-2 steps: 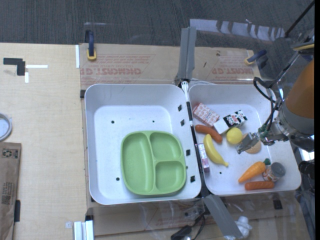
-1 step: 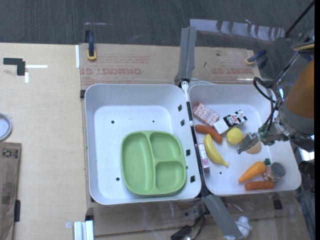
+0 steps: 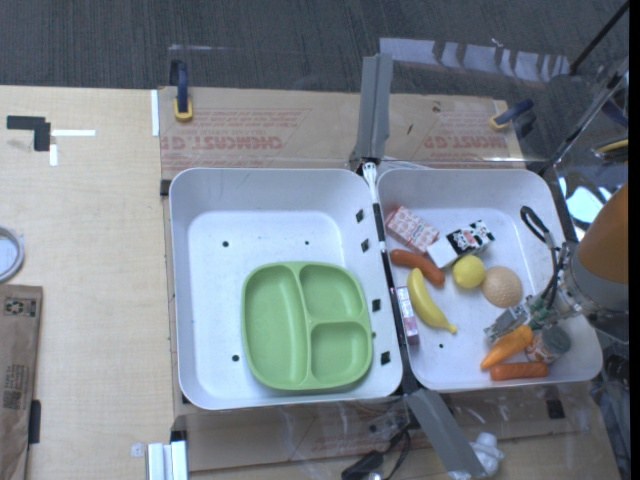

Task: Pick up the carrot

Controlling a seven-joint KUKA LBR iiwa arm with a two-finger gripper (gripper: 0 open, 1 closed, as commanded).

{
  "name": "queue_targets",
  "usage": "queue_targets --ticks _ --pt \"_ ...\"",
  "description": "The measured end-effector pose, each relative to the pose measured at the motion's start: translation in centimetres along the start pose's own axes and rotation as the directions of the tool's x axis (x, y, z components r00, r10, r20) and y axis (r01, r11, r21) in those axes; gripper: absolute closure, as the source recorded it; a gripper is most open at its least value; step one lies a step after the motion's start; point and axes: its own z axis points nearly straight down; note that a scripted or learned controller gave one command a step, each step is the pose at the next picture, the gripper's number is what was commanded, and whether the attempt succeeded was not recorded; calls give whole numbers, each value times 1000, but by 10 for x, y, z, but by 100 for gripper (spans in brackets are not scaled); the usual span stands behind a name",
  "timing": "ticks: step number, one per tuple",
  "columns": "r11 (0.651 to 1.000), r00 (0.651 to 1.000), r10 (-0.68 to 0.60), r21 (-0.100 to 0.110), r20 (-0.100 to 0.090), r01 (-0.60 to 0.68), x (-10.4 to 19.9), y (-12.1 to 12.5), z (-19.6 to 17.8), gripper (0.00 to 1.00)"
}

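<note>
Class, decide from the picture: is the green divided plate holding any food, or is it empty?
Empty. The green plate in the left bin shows three bare compartments; the carrot, banana and other food lie in the right bin.

**Count of things on the surface**

Two white bins: left bin (image 3: pixel 190 268) and right bin (image 3: pixel 440 180). One green divided plate (image 3: pixel 305 324). Two carrots: (image 3: pixel 508 344), (image 3: pixel 519 371). One banana (image 3: pixel 428 302), one lemon (image 3: pixel 468 271), one egg-like ball (image 3: pixel 502 287), one sausage (image 3: pixel 417 261), one pink packet (image 3: pixel 412 228), one black-and-white toy (image 3: pixel 470 238).
</note>
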Motion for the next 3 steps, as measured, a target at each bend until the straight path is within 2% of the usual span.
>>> queue_targets --ticks 1,2,3 --pt "1000 1000 3 -1 0 -3 0 1 -9 100" --pt "994 994 107 2 -2 -107 66 21 0 100" --pt "985 985 175 1 1 -175 125 46 -100 100"
